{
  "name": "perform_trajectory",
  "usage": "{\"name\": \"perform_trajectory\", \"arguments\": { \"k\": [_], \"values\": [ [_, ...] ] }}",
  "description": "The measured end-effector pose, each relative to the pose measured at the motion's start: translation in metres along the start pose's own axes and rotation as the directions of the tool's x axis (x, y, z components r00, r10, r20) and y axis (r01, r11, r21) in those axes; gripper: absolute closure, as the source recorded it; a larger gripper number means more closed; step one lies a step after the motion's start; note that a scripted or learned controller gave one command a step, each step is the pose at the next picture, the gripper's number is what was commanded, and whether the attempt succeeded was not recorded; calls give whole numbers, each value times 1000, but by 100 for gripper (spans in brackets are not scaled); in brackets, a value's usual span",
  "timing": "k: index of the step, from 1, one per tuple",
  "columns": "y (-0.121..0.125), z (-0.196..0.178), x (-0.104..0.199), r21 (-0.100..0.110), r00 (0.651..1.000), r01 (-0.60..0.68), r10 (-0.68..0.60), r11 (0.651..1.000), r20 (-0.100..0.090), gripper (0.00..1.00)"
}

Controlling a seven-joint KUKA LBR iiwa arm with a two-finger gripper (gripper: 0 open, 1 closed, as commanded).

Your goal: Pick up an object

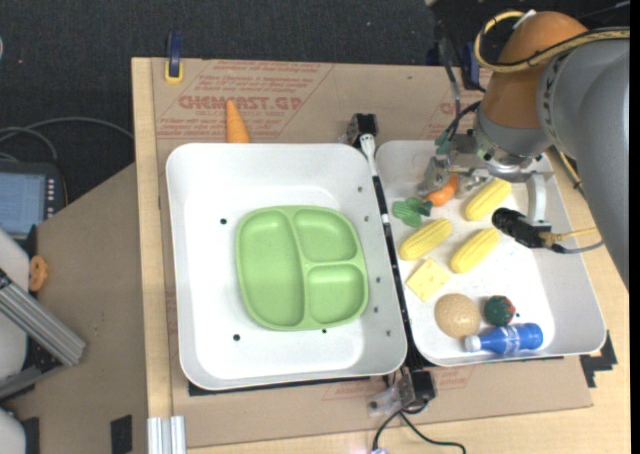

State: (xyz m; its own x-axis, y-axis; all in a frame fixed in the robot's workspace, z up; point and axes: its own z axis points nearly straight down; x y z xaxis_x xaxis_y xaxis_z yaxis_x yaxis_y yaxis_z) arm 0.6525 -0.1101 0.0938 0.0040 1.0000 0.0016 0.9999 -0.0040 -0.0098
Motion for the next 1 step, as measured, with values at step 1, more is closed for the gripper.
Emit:
{"name": "perform_trajectory", "arguments": {
  "k": [1],
  "values": [
    [-57, -96, 61, -13, 1000, 9, -9, 1000, -2, 100]
  ]
}}
